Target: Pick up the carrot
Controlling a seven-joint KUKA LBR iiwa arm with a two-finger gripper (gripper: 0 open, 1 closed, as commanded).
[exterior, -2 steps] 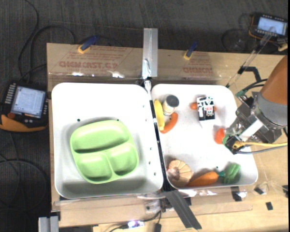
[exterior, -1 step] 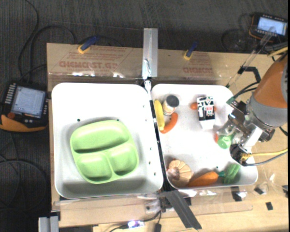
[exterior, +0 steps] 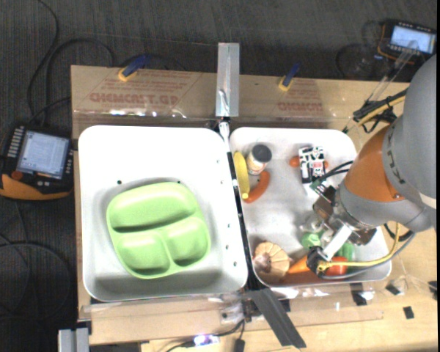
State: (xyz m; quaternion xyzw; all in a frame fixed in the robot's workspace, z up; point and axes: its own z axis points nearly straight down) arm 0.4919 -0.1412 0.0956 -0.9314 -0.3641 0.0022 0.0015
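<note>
The carrot (exterior: pixel 299 267) is an orange tapered piece lying along the front wall of the right bin (exterior: pixel 279 218), between a tan garlic bulb (exterior: pixel 270 259) and a red-orange toy (exterior: pixel 337 268). My gripper (exterior: pixel 328 220) hangs low over the front right part of this bin, just behind and to the right of the carrot. The grey wrist and orange band cover its tip. Nothing is seen held.
The right bin also holds a yellow banana (exterior: pixel 240 171), a small bottle (exterior: pixel 259 157), a red-orange curved piece (exterior: pixel 259 189), a black-and-white toy (exterior: pixel 312 160) and green pieces (exterior: pixel 312 237). A green divided plate (exterior: pixel 159 228) lies in the left bin (exterior: pixel 103 160).
</note>
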